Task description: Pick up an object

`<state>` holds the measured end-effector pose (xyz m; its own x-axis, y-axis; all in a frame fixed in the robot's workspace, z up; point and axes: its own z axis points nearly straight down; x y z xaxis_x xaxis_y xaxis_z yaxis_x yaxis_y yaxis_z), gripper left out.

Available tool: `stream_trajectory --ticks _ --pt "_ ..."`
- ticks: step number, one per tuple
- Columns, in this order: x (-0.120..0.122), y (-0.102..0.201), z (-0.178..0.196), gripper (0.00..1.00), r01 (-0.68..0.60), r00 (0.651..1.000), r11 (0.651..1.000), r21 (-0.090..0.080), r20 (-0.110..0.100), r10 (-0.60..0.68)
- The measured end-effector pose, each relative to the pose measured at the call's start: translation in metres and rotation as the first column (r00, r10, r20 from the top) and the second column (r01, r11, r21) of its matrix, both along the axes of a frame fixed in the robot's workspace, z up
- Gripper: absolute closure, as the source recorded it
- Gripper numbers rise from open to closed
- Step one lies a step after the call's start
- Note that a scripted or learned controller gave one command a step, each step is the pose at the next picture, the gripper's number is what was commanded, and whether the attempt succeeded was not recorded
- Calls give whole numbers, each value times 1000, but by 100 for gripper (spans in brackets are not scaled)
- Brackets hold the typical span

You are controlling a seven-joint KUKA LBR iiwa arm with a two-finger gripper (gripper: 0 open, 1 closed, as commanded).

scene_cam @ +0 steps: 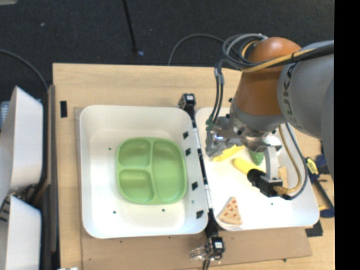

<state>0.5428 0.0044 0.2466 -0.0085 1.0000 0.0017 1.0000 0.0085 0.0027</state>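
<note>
On a pale wooden surface (129, 80), the grey arm's jaws (216, 142) (whether parted or clenched can't be told) hover just left of a yellow banana-shaped toy (243, 165), lying diagonally in the right white bin (292, 215).

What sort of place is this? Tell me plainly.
Probably a robotics lab test bench, not a kitchen: two white bins on a wooden bench, toy food like a pizza slice, and a cabled KUKA arm.
</note>
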Motion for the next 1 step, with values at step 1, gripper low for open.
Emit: stream_trajectory --ticks 1 --pt "3 49 7 100 1 1000 1000 0 -1 -1"
